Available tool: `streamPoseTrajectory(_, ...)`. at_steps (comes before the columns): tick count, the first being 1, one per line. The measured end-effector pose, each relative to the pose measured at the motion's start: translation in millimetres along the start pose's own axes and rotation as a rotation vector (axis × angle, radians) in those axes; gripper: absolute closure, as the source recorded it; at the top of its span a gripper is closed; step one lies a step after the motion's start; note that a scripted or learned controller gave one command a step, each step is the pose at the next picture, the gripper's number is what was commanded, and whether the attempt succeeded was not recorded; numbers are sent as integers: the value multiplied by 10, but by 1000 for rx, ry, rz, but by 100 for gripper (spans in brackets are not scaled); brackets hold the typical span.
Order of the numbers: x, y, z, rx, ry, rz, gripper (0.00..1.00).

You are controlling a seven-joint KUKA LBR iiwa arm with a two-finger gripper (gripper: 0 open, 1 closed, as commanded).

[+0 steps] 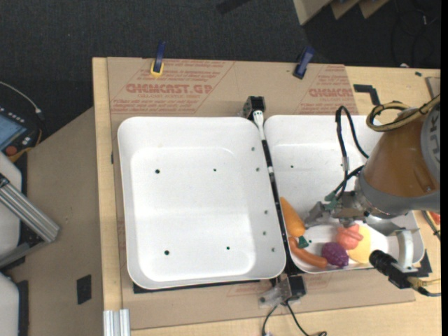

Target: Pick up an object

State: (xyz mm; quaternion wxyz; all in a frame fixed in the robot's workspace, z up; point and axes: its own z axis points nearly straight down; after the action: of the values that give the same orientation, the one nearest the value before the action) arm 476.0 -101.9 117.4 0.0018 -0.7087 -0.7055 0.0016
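Note:
In the near left corner of the right bin (308,149) lies a cluster of toy foods. An orange carrot (292,221) leans along the divider. A purple grape bunch (336,255) sits beside a pink piece (351,235) and a yellow piece (362,252). A second orange piece (312,260) lies against the near wall. My gripper (339,212) is low inside this bin, just above and behind the pink piece and to the right of the carrot. The wrist hides much of it.
The left bin (189,201) lies beside the right one, with a black divider strip (267,170) between them. Black cables (343,138) loop over the right bin. The arm's body (402,166) covers the bin's right side.

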Motion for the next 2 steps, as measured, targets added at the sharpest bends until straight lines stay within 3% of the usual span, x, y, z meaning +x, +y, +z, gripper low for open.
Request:
streamPoseTrajectory(1,-396,28,339,-2,1,-1,0)
streamPoseTrajectory(2,-544,550,11,-12,-3,-6,0)
